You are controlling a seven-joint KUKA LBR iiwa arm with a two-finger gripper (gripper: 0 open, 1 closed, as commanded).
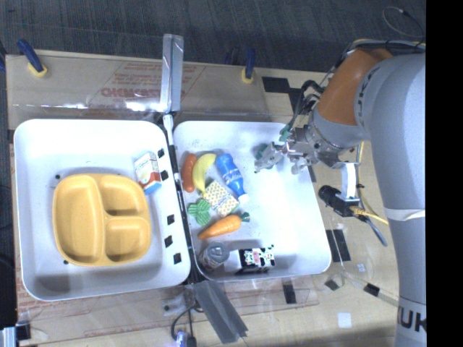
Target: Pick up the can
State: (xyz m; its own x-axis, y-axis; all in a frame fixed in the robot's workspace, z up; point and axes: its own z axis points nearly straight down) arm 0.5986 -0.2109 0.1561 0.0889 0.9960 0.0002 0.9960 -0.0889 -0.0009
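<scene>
in the right white bin [307, 230], your small silver metal can [215, 255] sat upright at the near edge, beside the black-and-white cow toy [256, 258]. the gripper [278, 154] hovered well apart, holding nothing. pick hadn't started.

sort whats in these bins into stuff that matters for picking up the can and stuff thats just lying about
For the job:
- small silver metal can, near front edge of right bin
- two-finger gripper, over right bin's far side

Just lying about:
- yellow divided plastic tray
- small white carton
- yellow banana
- blue bottle
- orange carrot
- black-and-white toy cow
</scene>
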